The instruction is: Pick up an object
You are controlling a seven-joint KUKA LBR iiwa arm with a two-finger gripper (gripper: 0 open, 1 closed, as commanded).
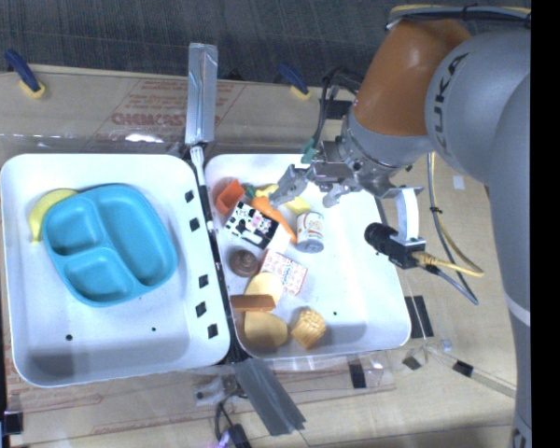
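the gripper (pixel 303 183) hangs over the far side of the right bin (pixel 373 297), and from here i cannot tell how it is set or whether it has anything. just beneath and beside it lies a small can (pixel 310 231) on its side, close to an orange piece (pixel 273 215) and a black-and-white patterned box (pixel 248 224). the can looks light, stiff and rather slick, likely to roll, so i would take it across its round body. nearer the front edge sit pale food-shaped toys (pixel 266 329). the left bin (pixel 28 343) holds a blue tray (pixel 109 241).
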